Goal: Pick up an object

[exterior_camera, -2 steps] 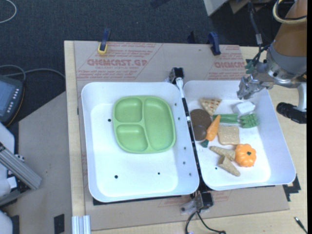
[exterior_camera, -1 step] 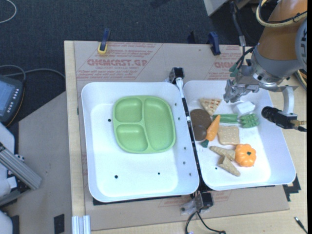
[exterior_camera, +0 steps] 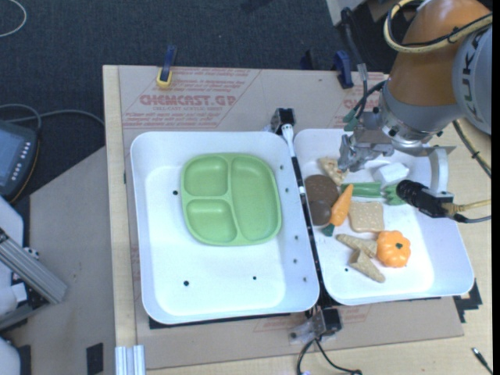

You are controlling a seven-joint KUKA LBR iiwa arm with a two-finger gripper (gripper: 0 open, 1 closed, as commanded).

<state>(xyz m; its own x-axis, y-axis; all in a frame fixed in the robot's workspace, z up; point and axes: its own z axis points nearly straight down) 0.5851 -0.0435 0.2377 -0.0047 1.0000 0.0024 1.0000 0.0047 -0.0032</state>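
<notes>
My gripper (exterior_camera: 353, 157) hangs low over the back of the right bin (exterior_camera: 449, 276), just above and right of a small pale food piece (exterior_camera: 329, 166). Its dark fingers point down and nothing shows between them. Below it lie a brown oval patty (exterior_camera: 319, 197), an orange carrot (exterior_camera: 341, 203), a green piece (exterior_camera: 373, 189), a tan cracker square (exterior_camera: 366, 216), a small orange pumpkin (exterior_camera: 393, 248) and two tan star-like pieces (exterior_camera: 362, 255). A white item (exterior_camera: 388, 168) sits right beside the gripper.
The left bin (exterior_camera: 148, 233) holds a light green divided plate (exterior_camera: 231, 198). A black cylinder on the arm (exterior_camera: 422, 198) hangs over the right bin's middle right. A black clip (exterior_camera: 283, 119) sits at the back of the bins' shared wall.
</notes>
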